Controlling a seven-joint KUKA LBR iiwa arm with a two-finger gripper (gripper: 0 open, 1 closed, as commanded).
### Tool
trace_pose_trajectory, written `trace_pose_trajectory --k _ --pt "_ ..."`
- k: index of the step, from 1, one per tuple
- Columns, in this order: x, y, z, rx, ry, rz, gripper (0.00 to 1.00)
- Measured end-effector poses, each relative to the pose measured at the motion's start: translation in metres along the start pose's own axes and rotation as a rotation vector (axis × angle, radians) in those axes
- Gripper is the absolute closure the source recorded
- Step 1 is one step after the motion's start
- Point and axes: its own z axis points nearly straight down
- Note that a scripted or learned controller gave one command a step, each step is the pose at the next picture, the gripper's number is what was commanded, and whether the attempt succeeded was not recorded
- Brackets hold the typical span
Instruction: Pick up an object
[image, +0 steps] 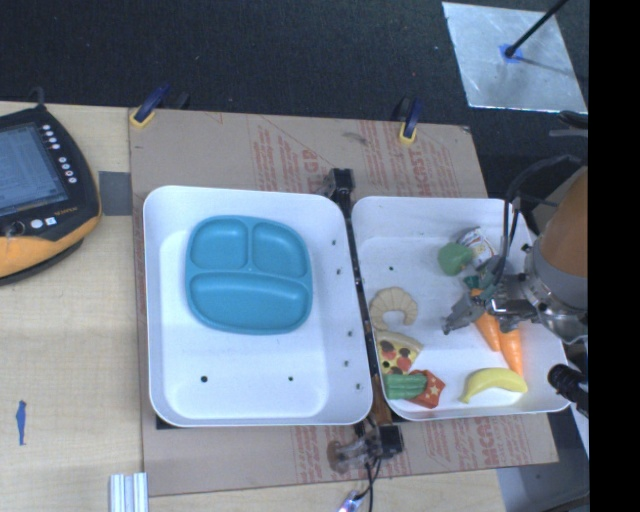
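The pincer hangs spread open in the right bin, near its right edge, just beside an orange toy carrot. The carrot looks light, stiff and smooth; gripping across its thicker middle seems safest.

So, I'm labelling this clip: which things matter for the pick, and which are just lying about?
For the pick:
two-finger gripper
orange toy carrot
yellow toy banana
tan toy croissant
green toy vegetable
right white bin

Lying about:
blue divided plate
orange-edged control tablet
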Motion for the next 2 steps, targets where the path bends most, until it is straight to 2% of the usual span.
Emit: trace_pose_trajectory --k 1,2 --pt "-0.043 0.004 0.109 0.001 0.0 -0.002 0.0" --pt "-0.066 -0.004 0.108 0.0 0.005 -0.005 0.0"
